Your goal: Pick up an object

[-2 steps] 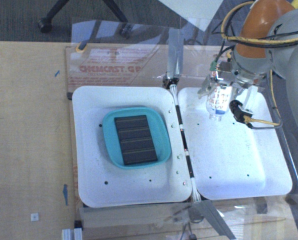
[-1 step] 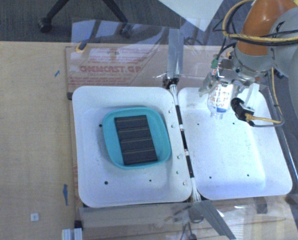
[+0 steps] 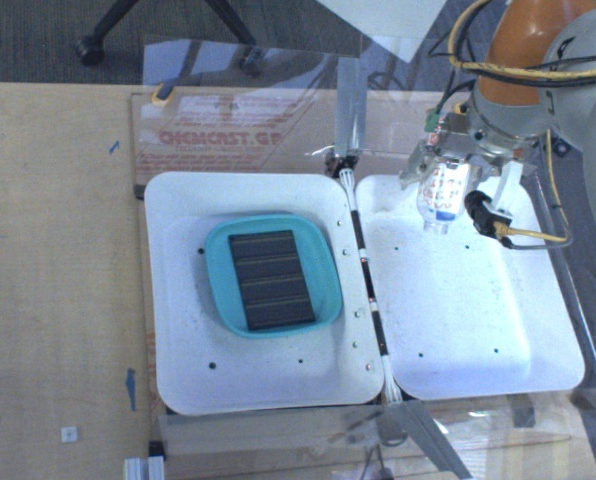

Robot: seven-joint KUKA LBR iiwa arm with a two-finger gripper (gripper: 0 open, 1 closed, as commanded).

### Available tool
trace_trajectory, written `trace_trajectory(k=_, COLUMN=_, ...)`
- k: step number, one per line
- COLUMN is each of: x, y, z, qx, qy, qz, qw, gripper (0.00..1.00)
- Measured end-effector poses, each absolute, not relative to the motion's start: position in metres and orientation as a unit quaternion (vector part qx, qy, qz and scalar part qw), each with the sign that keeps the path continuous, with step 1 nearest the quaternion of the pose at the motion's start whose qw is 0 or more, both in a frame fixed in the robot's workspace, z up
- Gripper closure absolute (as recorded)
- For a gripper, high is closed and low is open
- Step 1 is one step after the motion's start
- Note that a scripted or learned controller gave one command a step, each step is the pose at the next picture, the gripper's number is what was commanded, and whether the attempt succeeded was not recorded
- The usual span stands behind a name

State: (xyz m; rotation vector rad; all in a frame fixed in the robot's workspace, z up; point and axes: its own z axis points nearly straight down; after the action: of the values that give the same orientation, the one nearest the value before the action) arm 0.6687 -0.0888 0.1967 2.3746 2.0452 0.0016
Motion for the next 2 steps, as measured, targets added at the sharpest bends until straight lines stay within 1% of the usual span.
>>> trace_trajectory(k=1, x=0.669, y=-0.149, z=0.107, qx=0.758, qy=0.652, qz=0.0006, qw=0.004, gripper=1.00)
trace_trajectory(k=2, x=0.667, y=-0.113, z=0.136, qx=0.743, qy=0.670, qz=-0.0001, qw=0.001, gripper=1.00)
